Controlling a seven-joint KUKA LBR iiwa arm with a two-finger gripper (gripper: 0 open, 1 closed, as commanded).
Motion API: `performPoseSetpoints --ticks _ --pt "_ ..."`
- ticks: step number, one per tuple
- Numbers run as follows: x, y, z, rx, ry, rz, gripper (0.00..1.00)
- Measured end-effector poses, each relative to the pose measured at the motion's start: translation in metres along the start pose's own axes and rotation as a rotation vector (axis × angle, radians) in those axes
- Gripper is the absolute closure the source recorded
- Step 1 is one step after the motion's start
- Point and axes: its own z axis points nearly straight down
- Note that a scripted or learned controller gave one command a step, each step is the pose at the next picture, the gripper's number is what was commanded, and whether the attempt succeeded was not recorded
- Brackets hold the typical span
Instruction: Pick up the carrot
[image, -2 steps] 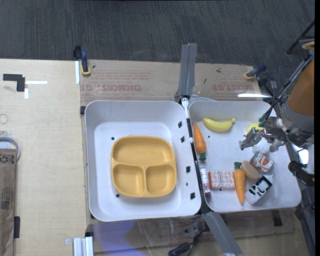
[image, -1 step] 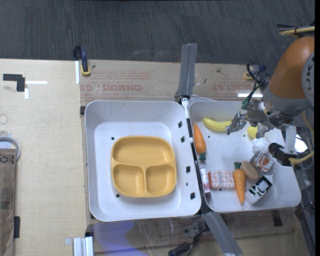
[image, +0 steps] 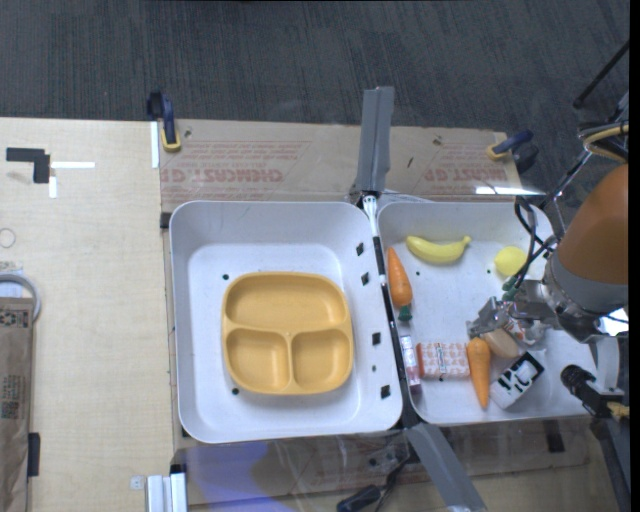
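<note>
Two orange carrots lie in the right bin (image: 455, 410). One carrot (image: 399, 278) rests along the bin's left wall, its green stem end toward the front. The other carrot (image: 480, 371) lies near the bin's front, its thick end up and its tip pointing to the front edge. My gripper (image: 492, 321) hangs low in the right bin, just above and behind the thick end of that second carrot. A tan object (image: 502, 342) sits right under it. I see no carrot held in the gripper.
A banana (image: 437, 249) and a lemon (image: 509, 261) lie at the back of the right bin. A wafer packet (image: 443, 360) sits left of the front carrot, a white and black object (image: 518, 378) to its right. The left bin (image: 190, 300) holds a yellow divided plate (image: 288, 332).
</note>
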Motion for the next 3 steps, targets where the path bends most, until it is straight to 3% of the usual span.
performPoseSetpoints --ticks 1,2,3 --pt "0.021 0.017 0.05 -0.009 -0.003 -0.251 0.0" --pt "0.006 -0.02 0.015 -0.003 -0.001 -0.477 0.0" --pt "-0.013 -0.019 0.053 -0.001 0.001 -0.059 0.0"
